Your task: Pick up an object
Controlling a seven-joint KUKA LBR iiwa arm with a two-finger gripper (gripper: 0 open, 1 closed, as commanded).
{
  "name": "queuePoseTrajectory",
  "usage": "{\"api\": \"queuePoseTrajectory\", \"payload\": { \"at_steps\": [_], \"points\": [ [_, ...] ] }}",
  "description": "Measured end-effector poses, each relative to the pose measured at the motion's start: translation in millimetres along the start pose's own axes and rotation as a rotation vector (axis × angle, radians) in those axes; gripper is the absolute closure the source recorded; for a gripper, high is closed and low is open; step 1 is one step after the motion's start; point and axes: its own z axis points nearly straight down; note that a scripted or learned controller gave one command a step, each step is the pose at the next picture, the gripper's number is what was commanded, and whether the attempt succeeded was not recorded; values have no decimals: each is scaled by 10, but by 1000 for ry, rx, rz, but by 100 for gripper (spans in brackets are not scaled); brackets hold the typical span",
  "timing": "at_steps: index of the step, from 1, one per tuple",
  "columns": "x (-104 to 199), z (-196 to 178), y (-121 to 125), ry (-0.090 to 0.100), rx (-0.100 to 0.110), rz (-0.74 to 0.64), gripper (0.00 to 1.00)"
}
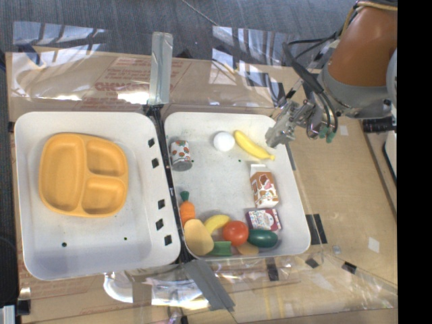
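Left bin (27,201) holds an orange divided tray (83,174). Right bin (202,123): a curved yellow banana (252,145) lies near the far right wall, open floor at centre, other items crowding the near edge. Gripper (279,132) hovers beside the banana; finger state cannot be determined.

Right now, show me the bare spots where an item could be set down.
Free: the left bin floor below the yellow tray, and the right bin middle between the can, white ball and carton. Crowded: its lower edge around the tomato.
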Motion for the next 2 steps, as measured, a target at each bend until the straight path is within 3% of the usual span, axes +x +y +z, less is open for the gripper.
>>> {"api": "queuePoseTrajectory", "payload": {
  "at_steps": [1, 2],
  "points": [
    [22, 71, -1, 13, 1, 0, 0],
    [6, 1610, -49, 30, 5, 113, 0]
  ]
}}
